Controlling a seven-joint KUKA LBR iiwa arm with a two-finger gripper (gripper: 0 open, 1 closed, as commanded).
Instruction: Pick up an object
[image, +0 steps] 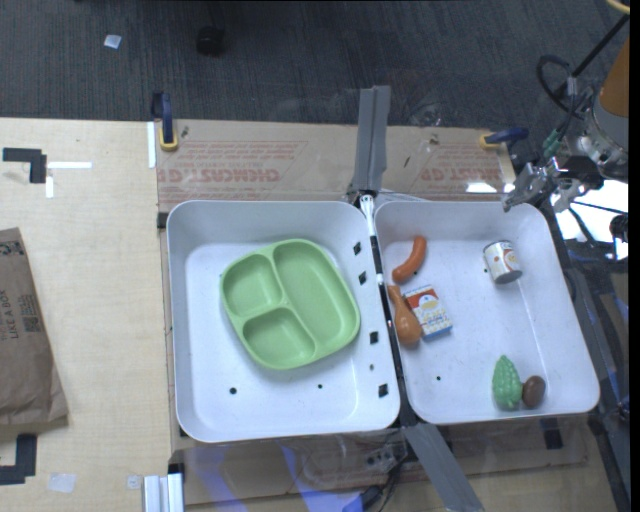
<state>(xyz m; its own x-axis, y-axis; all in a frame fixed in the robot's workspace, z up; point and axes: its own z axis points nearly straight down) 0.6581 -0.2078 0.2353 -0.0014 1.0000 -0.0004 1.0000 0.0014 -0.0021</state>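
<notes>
The right bin (470, 352) holds several small objects. An orange sausage (411, 258) lies near its left wall, with a brown pear-shaped piece (404, 318) and a small orange-and-white carton (431, 311) just below it. A small silver can (502, 262) lies on its side toward the far right. A bumpy green object (507, 382) and a small brown one (534, 391) sit together at the near right corner. My gripper (540, 188) hangs over the bin's far right corner, above and to the right of the can, with nothing seen in it.
A green divided plate (290, 302) lies in the left bin (200, 400). A grey divider bar (372, 140) runs back from between the bins. Cables and a frame (600, 300) stand along the right side. A brown paper bag (25, 330) lies at the far left.
</notes>
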